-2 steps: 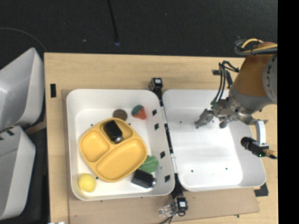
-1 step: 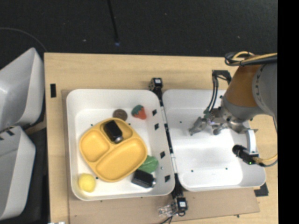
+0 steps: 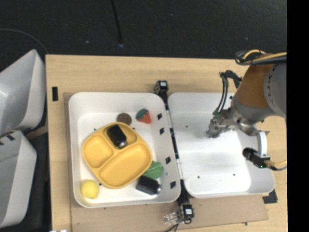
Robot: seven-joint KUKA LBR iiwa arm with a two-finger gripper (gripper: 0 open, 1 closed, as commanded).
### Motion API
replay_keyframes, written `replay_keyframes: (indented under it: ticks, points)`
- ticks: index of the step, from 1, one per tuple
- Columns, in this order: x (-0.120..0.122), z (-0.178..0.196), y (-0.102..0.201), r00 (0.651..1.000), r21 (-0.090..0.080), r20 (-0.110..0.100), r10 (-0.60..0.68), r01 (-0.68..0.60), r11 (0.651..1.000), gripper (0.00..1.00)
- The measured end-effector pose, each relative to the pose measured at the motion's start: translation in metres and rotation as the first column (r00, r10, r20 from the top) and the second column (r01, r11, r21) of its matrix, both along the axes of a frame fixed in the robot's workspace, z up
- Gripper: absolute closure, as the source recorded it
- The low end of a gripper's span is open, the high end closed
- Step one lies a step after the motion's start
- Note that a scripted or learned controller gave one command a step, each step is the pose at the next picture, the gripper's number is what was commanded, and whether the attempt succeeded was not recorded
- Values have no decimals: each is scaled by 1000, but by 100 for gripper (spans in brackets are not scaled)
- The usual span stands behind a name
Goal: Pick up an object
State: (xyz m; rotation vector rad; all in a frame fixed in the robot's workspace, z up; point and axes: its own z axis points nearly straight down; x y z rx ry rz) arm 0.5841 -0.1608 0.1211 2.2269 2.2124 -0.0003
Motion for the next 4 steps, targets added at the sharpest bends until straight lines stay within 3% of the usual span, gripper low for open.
replay_keyframes:
  ticks: [3, 4]
  points:
    - [-8, 160, -6, 1000, -1, 5, 9, -9, 1000, 100]
    - [-6, 160, 55, 1000, 3, 0, 14, -14, 1000, 100]
